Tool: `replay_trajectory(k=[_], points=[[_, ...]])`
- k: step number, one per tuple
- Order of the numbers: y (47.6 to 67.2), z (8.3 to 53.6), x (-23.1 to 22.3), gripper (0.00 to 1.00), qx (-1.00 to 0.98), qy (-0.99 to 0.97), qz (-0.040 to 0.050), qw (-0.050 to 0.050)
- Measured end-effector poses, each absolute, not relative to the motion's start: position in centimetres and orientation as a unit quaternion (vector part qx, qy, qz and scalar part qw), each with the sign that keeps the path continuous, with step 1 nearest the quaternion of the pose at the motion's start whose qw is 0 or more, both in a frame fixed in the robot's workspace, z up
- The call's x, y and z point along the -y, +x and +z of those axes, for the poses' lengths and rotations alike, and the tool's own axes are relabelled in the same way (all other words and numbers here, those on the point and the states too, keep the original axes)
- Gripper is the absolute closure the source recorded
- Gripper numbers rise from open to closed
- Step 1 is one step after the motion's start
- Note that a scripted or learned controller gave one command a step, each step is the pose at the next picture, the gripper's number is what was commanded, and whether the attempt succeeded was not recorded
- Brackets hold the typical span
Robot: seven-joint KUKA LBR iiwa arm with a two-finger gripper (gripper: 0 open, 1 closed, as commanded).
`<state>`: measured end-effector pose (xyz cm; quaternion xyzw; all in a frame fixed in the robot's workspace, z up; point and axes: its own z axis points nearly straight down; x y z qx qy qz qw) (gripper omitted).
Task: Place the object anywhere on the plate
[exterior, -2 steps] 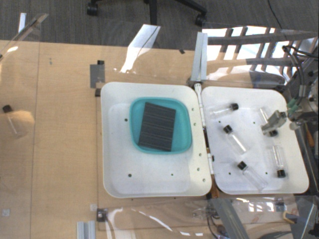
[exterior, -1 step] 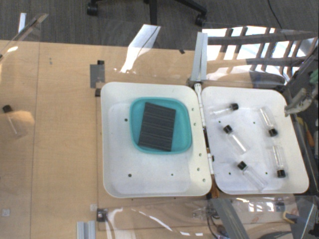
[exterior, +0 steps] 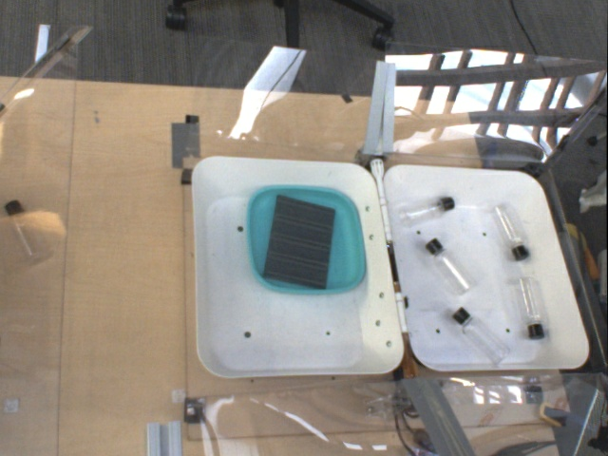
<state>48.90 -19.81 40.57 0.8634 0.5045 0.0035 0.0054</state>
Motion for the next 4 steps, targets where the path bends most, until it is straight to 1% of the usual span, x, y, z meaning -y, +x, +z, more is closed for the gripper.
replay_trajectory(k=[4], points=[[48.90,40.55,19.79,0.00,-0.505,0.863,0.0033,0.005]])
